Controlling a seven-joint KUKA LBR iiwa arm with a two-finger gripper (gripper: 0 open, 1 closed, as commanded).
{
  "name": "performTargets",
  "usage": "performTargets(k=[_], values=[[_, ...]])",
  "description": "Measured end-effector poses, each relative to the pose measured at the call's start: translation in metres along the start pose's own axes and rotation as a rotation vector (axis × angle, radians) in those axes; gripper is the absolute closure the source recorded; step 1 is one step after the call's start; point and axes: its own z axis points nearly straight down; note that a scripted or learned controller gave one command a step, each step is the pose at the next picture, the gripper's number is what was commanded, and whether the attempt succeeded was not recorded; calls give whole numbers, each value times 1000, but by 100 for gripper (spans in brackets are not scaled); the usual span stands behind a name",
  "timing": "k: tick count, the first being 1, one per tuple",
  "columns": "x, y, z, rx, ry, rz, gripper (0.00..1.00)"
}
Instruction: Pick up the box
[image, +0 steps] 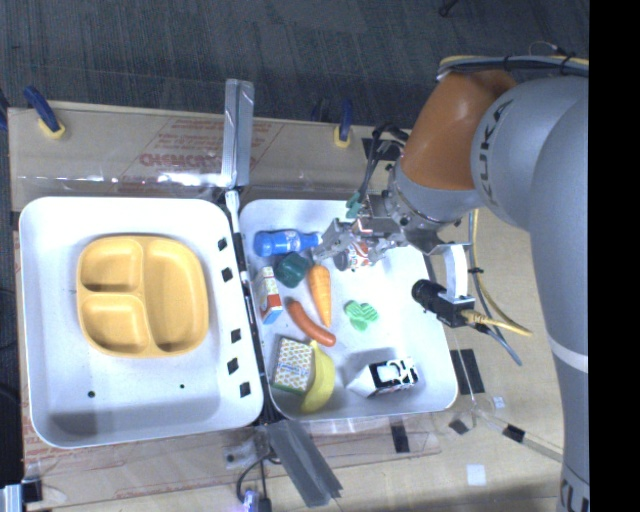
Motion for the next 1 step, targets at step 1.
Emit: performTargets(k=[1], values=[[65, 10, 34, 0, -1, 24, 0]])
